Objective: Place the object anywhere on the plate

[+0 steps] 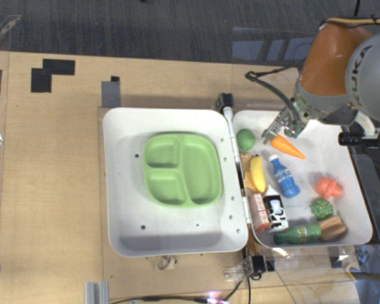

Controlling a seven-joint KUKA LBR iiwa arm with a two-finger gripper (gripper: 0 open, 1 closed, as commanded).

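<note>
The gripper (284, 130) hangs over the right bin (361, 189), just above the orange carrot (287, 147); whether its fingers grip anything I cannot tell. Below it, a carton (275, 212) bears illegible black print. Well left, the green plate (180, 170) sits in the left bin (123, 233).

grey arm (358, 75) — orange band, black cable

Grey KUKA arm with orange band (326, 49) reaching from right, wrist angled down-left, two-finger gripper (280, 130) lowered
</note>
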